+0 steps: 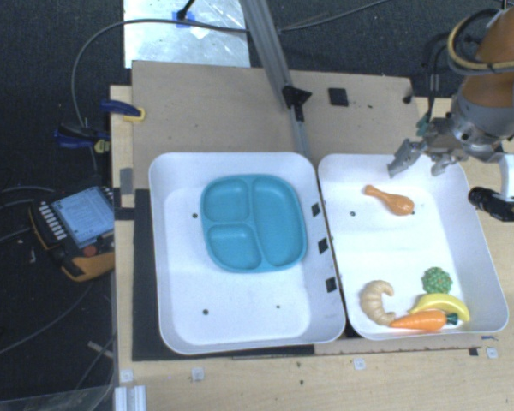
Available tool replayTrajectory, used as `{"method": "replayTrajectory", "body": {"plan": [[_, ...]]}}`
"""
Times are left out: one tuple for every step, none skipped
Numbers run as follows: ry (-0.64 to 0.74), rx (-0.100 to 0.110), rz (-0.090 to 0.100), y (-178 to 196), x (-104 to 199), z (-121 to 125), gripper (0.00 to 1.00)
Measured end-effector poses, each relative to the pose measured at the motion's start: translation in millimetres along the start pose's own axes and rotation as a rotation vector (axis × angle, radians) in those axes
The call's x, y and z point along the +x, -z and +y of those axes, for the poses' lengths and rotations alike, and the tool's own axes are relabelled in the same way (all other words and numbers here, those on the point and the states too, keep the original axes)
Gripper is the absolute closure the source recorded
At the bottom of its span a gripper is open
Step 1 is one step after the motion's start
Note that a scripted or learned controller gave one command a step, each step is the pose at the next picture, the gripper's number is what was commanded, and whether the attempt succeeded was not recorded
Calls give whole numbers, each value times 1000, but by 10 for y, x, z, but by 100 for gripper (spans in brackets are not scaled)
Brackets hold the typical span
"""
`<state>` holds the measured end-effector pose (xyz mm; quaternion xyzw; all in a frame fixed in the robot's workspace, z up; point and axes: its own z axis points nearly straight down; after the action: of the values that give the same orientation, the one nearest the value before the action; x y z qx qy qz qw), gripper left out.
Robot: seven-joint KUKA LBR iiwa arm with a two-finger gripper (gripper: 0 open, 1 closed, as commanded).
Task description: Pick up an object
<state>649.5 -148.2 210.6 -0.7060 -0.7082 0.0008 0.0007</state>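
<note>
In the right bin lie a tan chicken drumstick near the back, and at the front a beige croissant, an orange carrot, a yellow banana and a green broccoli. My gripper hangs open over the bin's back edge, up and to the right of the drumstick, with nothing between its fingers.
The left bin bears a blue divided plate. A grey pole slants across the back of the bench. Cables, clamps and a handheld pendant lie off the bench at left.
</note>
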Motion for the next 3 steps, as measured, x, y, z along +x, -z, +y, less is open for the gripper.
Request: {"method": "replayTrajectory", "body": {"plan": [[-2,1,0,-628,1,-15,0],[-3,1,0,-1220,-11,-95,0],[-2,-8,-2,-1069,-14,-69,100]]}}
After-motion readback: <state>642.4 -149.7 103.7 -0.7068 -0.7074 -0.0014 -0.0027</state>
